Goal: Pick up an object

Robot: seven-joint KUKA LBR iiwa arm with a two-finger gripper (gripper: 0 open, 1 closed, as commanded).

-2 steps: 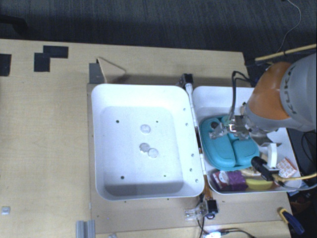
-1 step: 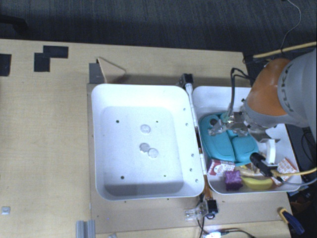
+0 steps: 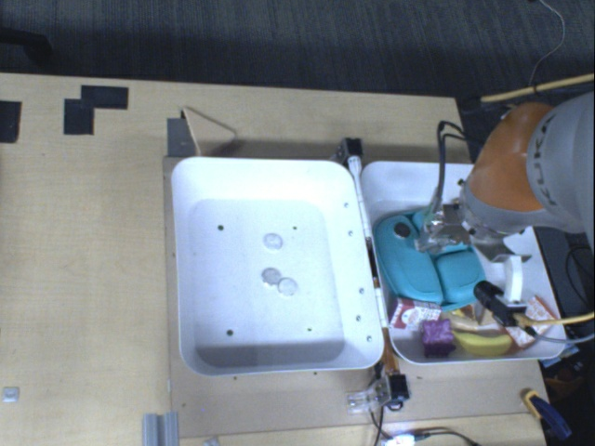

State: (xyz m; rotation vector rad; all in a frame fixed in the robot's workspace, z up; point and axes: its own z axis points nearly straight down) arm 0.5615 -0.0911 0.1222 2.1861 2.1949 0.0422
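The right bin [image 3: 386,182] holds a large teal plastic object [image 3: 423,266], a purple block [image 3: 437,335], a yellow banana [image 3: 483,343] and a red-and-white packet [image 3: 406,315]. My gripper [image 3: 437,238] hangs low over the upper right part of the teal object, reaching in from the right. The wrist and arm hide the right side of that bin.
The left bin [image 3: 270,258] has three small round silver marks [image 3: 276,269] on its floor. A divider ridge [image 3: 365,240] runs between the bins. Black tape patches [image 3: 93,107] lie on the bench at far left.
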